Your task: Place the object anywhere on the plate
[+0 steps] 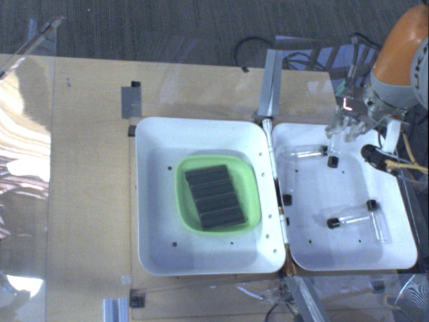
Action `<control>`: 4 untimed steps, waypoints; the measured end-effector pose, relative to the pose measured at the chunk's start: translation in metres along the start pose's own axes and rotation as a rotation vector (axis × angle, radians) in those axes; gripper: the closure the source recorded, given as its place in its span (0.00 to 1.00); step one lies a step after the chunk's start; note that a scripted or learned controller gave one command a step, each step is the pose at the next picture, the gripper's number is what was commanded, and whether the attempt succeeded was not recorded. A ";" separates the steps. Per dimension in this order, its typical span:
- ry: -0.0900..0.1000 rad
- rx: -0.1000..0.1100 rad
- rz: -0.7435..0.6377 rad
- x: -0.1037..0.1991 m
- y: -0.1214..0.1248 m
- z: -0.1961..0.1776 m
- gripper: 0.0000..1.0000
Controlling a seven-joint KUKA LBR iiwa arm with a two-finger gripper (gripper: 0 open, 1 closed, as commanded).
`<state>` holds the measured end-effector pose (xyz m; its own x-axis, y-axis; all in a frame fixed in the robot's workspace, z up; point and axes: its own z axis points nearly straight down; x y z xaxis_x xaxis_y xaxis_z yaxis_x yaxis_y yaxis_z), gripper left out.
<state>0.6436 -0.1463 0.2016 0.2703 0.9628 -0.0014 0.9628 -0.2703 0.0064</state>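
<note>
The hand point(343, 134) is seen above the right bin's point(402, 247) far edge; whether it is wide or narrow cannot be told. The dark ridged object point(214, 196) is found lying on the green plate point(182, 203) in the left bin point(151, 233).

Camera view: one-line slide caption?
Dark ridged block lies on green plate in left bin; gripper above right bin with clear tubes.

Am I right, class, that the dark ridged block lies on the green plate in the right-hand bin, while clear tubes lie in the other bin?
Not quite. The camera view shows the green plate, with the dark ridged block on it, in the left-hand bin. The clear tubes lie in the right-hand bin.
</note>
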 end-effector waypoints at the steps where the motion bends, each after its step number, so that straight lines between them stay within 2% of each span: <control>1: 0.003 0.004 -0.162 0.055 -0.055 0.017 1.00; 2: 0.004 0.002 -0.391 0.110 -0.132 0.016 1.00; 3: 0.004 0.002 -0.390 0.109 -0.132 0.016 0.00; 4: 0.003 -0.003 -0.518 0.075 -0.083 -0.011 0.00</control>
<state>0.5844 -0.0517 0.2115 -0.2414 0.9704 -0.0023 0.9704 0.2415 0.0088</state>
